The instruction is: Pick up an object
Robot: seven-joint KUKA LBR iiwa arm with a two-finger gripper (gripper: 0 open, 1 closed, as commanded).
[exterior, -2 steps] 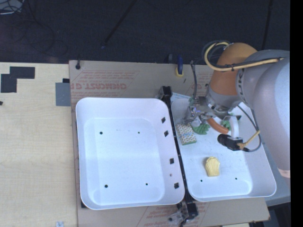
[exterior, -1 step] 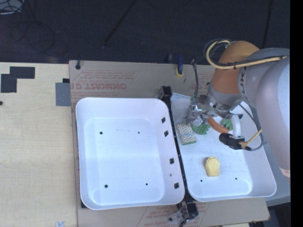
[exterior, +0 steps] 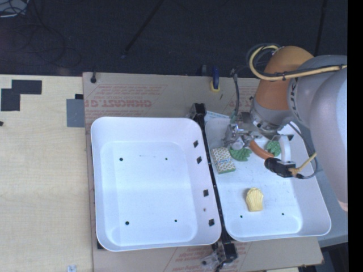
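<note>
In the right bin [exterior: 295, 222] lie a yellow shell-shaped piece [exterior: 254, 199], a pale checkered block [exterior: 223, 159], a green toy [exterior: 241, 152], a second green piece [exterior: 274, 148] and an orange piece [exterior: 259, 149]. My gripper [exterior: 237, 134] hangs low over the far part of this bin, just above the green toy and beside the checkered block. The metal fingers are blurred against the clutter. Nothing is seen held between them.
The left bin [exterior: 102, 169] lies beside the right one, with a black clip strip [exterior: 205, 169] along the shared wall. A black and yellow cable [exterior: 283, 168] hangs from the arm over the right bin. Cardboard [exterior: 142, 98] lies under both bins.
</note>
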